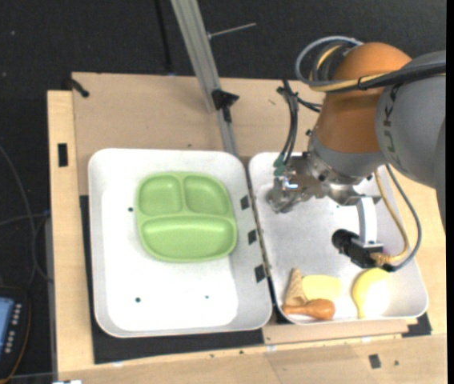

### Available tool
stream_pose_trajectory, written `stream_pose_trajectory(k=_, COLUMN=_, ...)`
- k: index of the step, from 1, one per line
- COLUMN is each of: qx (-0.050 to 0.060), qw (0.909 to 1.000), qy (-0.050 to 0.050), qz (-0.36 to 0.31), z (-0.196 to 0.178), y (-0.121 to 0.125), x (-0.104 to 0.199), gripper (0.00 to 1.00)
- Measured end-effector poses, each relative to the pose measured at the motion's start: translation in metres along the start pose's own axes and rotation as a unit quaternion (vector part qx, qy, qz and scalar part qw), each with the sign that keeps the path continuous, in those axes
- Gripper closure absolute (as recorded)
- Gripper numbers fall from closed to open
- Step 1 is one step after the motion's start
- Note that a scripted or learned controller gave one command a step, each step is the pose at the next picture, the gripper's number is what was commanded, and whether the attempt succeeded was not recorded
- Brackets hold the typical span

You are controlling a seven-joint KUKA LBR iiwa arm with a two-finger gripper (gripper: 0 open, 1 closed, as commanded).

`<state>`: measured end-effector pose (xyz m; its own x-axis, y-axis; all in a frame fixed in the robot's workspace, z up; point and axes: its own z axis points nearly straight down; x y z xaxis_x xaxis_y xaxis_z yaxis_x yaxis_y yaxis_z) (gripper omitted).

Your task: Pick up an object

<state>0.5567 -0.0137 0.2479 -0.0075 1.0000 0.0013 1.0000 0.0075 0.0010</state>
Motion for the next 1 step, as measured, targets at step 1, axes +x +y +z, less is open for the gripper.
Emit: stream_pose_trajectory(k=1, qx=0.0, qw=1.0, qy=0.0, qz=0.0, z=-0.007, y=0.0004, x=0.0493, gripper=1.0)
